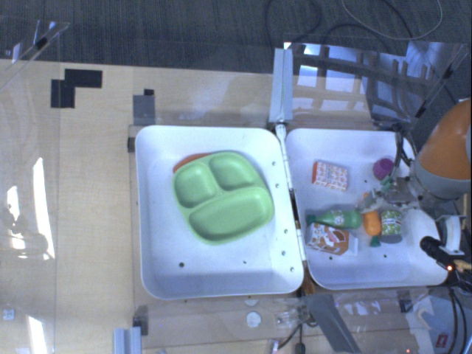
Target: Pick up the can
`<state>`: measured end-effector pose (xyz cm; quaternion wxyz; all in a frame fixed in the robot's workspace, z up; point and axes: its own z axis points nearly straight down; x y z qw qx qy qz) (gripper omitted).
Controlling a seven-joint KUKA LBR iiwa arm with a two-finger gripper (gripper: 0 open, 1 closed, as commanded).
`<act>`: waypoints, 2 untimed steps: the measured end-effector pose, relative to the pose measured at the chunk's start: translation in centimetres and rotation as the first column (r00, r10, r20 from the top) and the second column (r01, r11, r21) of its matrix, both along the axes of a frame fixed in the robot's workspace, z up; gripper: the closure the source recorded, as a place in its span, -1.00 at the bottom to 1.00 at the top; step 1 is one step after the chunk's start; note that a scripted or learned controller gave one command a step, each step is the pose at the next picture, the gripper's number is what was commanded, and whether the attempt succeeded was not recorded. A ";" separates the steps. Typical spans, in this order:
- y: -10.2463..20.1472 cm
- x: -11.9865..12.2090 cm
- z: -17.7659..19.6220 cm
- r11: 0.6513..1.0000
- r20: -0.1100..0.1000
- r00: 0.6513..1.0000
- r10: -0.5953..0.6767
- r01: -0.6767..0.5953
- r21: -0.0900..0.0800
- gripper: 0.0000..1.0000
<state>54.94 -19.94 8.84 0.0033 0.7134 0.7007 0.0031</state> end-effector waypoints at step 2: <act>0.0 -3.9 0.1 0.998 0.005 0.998 -0.068 0.068 0.006 -1.00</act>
